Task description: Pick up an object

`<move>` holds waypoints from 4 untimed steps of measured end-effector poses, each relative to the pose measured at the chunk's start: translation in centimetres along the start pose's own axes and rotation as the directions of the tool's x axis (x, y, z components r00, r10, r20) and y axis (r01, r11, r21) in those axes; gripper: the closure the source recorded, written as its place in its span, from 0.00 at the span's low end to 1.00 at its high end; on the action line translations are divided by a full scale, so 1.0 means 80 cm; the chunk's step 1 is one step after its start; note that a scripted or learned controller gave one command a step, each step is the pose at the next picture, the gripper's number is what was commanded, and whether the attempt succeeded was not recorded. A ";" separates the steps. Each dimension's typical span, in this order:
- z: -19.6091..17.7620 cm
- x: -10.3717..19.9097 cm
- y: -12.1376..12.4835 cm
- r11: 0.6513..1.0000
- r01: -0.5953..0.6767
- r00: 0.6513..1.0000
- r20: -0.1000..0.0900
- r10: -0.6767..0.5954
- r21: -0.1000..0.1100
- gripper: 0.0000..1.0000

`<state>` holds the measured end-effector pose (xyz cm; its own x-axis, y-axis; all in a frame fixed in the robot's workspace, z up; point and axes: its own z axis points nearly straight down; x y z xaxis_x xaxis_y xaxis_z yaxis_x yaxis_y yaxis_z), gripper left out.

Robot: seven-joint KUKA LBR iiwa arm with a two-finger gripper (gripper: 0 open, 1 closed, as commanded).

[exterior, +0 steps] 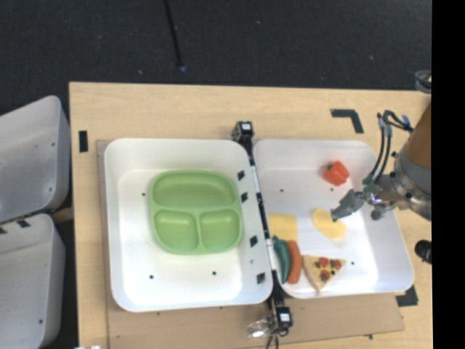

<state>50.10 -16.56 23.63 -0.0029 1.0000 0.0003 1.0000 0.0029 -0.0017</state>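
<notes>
The right bin [378, 264] holds several toy foods: a red pepper-like piece [336, 172] near the back, a yellow rounded piece [328, 224] in the middle, a yellow cheese square [282, 227], a carrot with a green top [290, 259] and a pizza slice [322, 269] at the front. My gripper [347, 207] reaches in from the right and hovers at the right edge of the yellow rounded piece. Nothing is visibly held.
The left bin [123, 195] holds a green divided plate [195, 211]. A black clamped divider [254, 209] runs between the two bins. The arm's cables [385, 144] hang over the right bin's far right corner.
</notes>
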 end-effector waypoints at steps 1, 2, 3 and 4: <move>0.075 0.010 0.000 1.000 -0.002 1.000 -0.001 0.002 0.006 0.00; 0.156 0.005 -0.007 1.000 -0.003 1.000 -0.001 0.003 0.007 0.00; 0.173 0.003 -0.007 1.000 -0.004 1.000 0.001 0.004 0.003 0.00; 0.161 0.003 -0.006 1.000 -0.008 1.000 -0.001 0.008 0.002 1.00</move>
<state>49.60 -16.30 10.77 0.0049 1.0000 0.0016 1.0000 -0.0049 -0.0032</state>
